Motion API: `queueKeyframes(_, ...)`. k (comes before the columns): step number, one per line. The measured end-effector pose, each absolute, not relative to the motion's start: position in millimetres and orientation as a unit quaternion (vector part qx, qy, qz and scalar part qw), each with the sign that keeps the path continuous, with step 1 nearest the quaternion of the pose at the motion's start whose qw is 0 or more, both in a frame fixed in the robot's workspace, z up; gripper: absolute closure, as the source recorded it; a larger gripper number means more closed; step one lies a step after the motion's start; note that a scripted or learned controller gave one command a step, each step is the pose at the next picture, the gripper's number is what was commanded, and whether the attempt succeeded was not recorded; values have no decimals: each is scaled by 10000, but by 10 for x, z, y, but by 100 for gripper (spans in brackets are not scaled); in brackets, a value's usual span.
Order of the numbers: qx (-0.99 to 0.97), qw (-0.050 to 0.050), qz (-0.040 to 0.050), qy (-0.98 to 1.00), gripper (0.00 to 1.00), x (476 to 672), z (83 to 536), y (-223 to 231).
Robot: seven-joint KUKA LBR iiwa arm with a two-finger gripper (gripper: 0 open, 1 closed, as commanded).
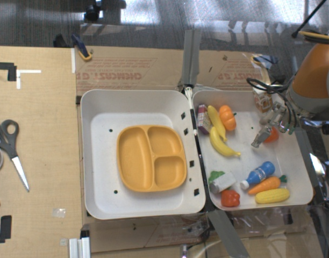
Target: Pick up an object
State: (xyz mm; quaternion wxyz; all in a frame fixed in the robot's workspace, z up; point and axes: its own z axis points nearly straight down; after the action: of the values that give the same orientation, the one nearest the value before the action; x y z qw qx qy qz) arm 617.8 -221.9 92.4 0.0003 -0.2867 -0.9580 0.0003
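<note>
– What's lying in the right bin (pixel 301 160)?

– Toy food, mostly. A yellow banana (pixel 222 144) curves through the upper left part, a second yellow piece (pixel 215 120) slants just above it, and a small orange pumpkin (pixel 227 117) sits right beside that one.

– And against the left wall?

– A dark purple thing (pixel 202 119), too small to name.

– Lower down?

– A blue bottle (pixel 258 174) with a white cap lies on its side. Just below it lie an orange carrot (pixel 264 185) and a yellow corn cob (pixel 271 196), near the front wall. To their left sit a red tomato (pixel 230 198) and a white piece with a green top (pixel 220 180).

– Anything near the right side?

– A small red-orange piece (pixel 271 135).
</note>
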Motion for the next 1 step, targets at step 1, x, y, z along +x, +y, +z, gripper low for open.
queueKeyframes(1,-5960,-21,-31,-8030,0,6344,949,-2166)
